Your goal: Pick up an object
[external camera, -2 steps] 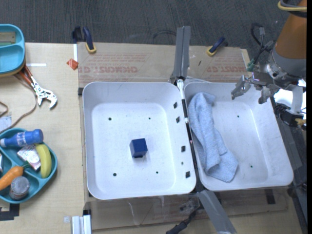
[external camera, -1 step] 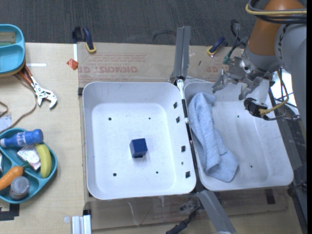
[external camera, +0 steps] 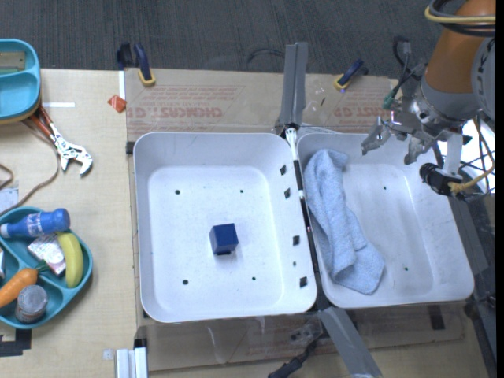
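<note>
Bench w/ 2 white bins side by side. Left bin [external camera: 153,211]: 1 blue cube [external camera: 224,238], sitting a bit below the bin's centre, well clear of all four walls. Right bin [external camera: 429,235]: 1 light blue cloth [external camera: 339,219], rumpled, stretched along the bin's left wall from near the far-left corner down toward the near edge; widest bunch at the near end. Rest of right bin floor bare white.

Arm [external camera: 461,50] comes in at the far-right corner of the right bin; orange band visible above wrist. Gripper [external camera: 391,142] hangs over the far edge of the right bin, right of the cloth's top end. 2 fingers seen, spread apart, nothing between them. Not touching cloth; well apart from cube.

Between bins: grey divider post [external camera: 294,85] at far edge. 2 clamps w/ yellow-blue handles on the bench's far edge: one [external camera: 140,63] by the left bin's far-left corner, one [external camera: 348,74] above the right bin.

Left side of bench: 1 wrench [external camera: 69,153] near the left edge, 1 teal tray [external camera: 17,77] at the far-left corner, 1 blue divided plate [external camera: 83,278] at the near-left corner. On plate: 1 banana [external camera: 72,258], 1 carrot [external camera: 16,286], 1 blue-capped bottle [external camera: 33,224], 1 small can [external camera: 30,302]. 1 small red bit [external camera: 117,103] on bench left of the left bin's far corner.
</note>
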Robot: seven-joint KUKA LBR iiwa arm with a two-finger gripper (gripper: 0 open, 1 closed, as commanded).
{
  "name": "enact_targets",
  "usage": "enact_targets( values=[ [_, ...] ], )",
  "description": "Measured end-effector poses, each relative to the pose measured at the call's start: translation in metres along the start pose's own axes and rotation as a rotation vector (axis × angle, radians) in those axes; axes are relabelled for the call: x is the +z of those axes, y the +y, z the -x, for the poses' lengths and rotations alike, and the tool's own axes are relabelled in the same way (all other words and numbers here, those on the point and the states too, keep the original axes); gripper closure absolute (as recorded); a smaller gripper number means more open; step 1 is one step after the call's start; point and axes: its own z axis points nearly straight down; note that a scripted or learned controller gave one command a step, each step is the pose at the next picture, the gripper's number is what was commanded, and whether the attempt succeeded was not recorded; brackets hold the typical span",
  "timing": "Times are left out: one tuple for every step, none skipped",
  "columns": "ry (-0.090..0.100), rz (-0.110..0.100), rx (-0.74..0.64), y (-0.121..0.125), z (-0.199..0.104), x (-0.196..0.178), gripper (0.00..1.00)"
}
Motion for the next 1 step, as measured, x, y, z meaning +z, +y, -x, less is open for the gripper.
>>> enact_targets(
  values=[
    [-0.001, -0.001, -0.030, -0.0028, 0.0366, -0.0077, 0.00]
  ],
)
